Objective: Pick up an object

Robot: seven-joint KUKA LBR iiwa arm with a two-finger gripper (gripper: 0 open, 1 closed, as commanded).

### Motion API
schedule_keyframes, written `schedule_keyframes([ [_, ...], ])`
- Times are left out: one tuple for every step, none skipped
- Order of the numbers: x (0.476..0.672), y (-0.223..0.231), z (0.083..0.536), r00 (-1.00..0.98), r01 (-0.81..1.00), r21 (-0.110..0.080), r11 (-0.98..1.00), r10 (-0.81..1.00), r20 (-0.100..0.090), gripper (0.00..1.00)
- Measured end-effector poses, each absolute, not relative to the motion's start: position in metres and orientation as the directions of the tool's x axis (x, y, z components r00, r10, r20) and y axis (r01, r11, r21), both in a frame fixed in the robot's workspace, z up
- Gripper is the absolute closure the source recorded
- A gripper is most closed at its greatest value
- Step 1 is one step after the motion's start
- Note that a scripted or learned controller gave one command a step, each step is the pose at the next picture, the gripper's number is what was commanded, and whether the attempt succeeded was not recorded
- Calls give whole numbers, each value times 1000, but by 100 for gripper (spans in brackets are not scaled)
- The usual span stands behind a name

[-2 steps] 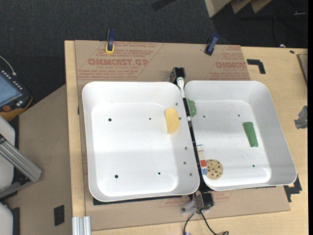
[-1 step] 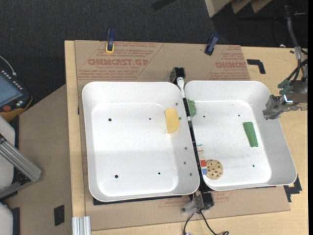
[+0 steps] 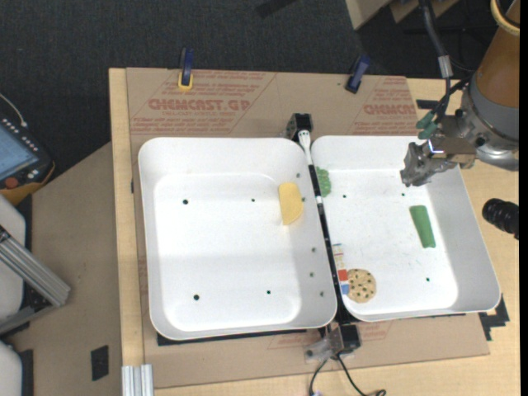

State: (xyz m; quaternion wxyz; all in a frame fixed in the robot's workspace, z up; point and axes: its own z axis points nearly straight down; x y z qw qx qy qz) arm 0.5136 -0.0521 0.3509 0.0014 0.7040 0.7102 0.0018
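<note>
Here the gripper [image 3: 415,174] hovers at the right bin's [image 3: 470,229] upper edge, grip state unclear, with the green block [image 3: 422,225] just below it, apart.

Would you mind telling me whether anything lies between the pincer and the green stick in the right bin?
Nothing visible does. The pincer hangs over the right bin, and the green stick lies just nearer the camera on bare white floor.

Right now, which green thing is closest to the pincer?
The long green stick lying in the right bin, just below the pincer. The other green piece sits by the divider.
</note>
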Motion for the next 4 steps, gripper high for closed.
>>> schedule_keyframes([
  [558, 49, 415, -12, 1000, 11, 12, 1000, 3, 100],
  [509, 21, 366, 4, 1000, -8, -4, 1000, 0, 100],
  [513, 22, 379, 0, 1000, 3, 0, 1000, -1, 100],
  [490, 85, 383, -6, 1000, -1, 6, 1000, 2, 100],
])
